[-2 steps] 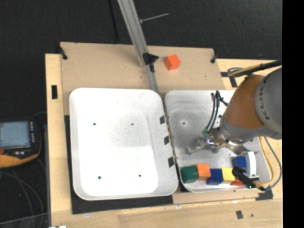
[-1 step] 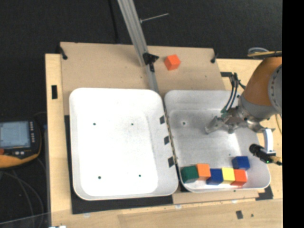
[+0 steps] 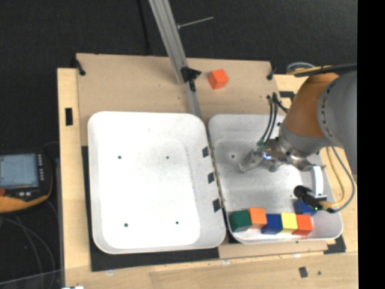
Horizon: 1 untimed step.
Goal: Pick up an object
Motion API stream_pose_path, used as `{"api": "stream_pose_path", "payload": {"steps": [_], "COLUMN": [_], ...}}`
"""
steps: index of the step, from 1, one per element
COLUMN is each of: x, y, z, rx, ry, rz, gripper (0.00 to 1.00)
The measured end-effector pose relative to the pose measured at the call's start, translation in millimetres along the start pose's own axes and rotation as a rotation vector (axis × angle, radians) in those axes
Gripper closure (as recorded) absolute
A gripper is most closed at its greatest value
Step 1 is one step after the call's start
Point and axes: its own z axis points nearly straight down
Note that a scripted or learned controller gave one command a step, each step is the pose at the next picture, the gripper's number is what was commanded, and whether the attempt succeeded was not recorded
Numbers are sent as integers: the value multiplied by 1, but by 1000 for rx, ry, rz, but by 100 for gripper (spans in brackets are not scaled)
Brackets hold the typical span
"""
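Two white bins on the bench, largest first: left bin (image 3: 150,179) with just a few dark specks on its floor, right bin (image 3: 240,137) holding all the pickable stuff. Arm (image 3: 316,116) comes in from 3 o'clock, orange band above the wrist, leaning over the right bin's middle. Gripper (image 3: 248,163) hangs low over bare bin floor near that bin's centre; its fingers look drawn close together, a narrow gap at most, and nothing shows between them, though the view is blurry there.

Row of blocks along the right bin's 6 o'clock wall, touching side by side: green block (image 3: 240,220), orange block (image 3: 258,215), blue block (image 3: 273,223), yellow block (image 3: 290,221), red-orange block (image 3: 304,223). Gripper is well apart from the row, up toward 12 o'clock of it. One more orange cube (image 3: 218,79) sits on the bench outside the bins, at 12 o'clock of the right bin, beside the slanted metal post (image 3: 171,35).

Progress, as judged: nothing picked. No block lifted, no contact seen. Left to do: move over a block, close on it, raise it. Row packed tight against the wall, so end blocks look easier.
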Motion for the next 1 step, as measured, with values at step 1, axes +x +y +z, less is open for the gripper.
{"api": "stream_pose_path", "payload": {"steps": [1], "x": [-25], "y": [-66], "z": [-60], "rx": [-1], "ry": [-3], "rz": [10], "gripper": [0]}}
